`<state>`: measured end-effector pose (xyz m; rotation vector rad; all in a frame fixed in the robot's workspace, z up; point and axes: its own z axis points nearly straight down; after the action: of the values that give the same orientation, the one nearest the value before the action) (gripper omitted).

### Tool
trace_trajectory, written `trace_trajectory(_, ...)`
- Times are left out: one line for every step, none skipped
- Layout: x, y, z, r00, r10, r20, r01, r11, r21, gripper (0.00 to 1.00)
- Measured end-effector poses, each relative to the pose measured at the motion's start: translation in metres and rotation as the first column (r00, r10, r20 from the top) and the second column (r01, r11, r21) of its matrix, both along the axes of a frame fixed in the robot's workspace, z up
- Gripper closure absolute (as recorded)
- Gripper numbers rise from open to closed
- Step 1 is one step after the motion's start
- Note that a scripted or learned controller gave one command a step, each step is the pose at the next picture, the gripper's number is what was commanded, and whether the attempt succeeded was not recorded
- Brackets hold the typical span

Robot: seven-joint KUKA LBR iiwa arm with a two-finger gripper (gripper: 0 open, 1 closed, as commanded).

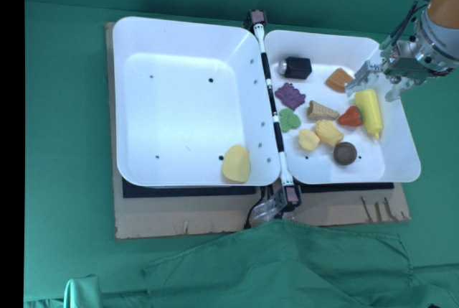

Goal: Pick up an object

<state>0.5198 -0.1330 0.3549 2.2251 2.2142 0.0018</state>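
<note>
Green cloth covers the bench (64, 120) all round, with a cardboard sheet (143, 217) under the two white bins and a rumpled fold of green fabric (287, 263) along the near edge.

You've got the left bin (136, 41) holding one thing: a pale yellow lump (236, 164) in its near right corner, close to the divider rail (271, 102) between the bins.

The right bin (401, 163) carries the rest. Back row: a black block with a silver end (295, 67), and an orange wedge (338, 79) to its right. Middle: a purple cluster (290, 95), a green leafy piece (288, 119) just in front of it, a tan cone-like piece (321, 111), and a red piece (351, 116) touching a yellow bottle (370, 111). Front: a small yellow chunk (308, 139) beside a ribbed yellow piece (329, 132), and a dark brown ball (345, 153) nearest you.

Your arm (445, 5) comes in from the right, orange band at the top. The gripper (376, 84) sits over the back right of the right bin, fingers spread apart, nothing between them. One fingertip (356, 86) is near the orange wedge, the other is on the far side of the yellow bottle's top. The bottle lies flat in the bin, its upper end right under the gripper; I can't tell from this angle whether there's contact.

Nothing is lifted; every object rests on a bin floor.
</note>
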Motion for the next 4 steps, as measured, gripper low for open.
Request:
trace_trajectory(0.000, 0.000, 0.000, 1.000, 0.000, 0.000, 0.000, 1.000, 0.000, 0.00)
trace_trajectory(0.001, -0.007, -0.060, 1.000, -0.001, -0.006, 0.001, 1.000, 0.000, 0.00)
trace_trajectory(-0.005, -0.015, -0.106, 1.000, -0.001, -0.005, 0.001, 1.000, 0.000, 0.00)
trace_trajectory(-0.005, -0.019, -0.148, 1.000, 0.000, -0.006, 0.000, 1.000, 0.001, 0.00)
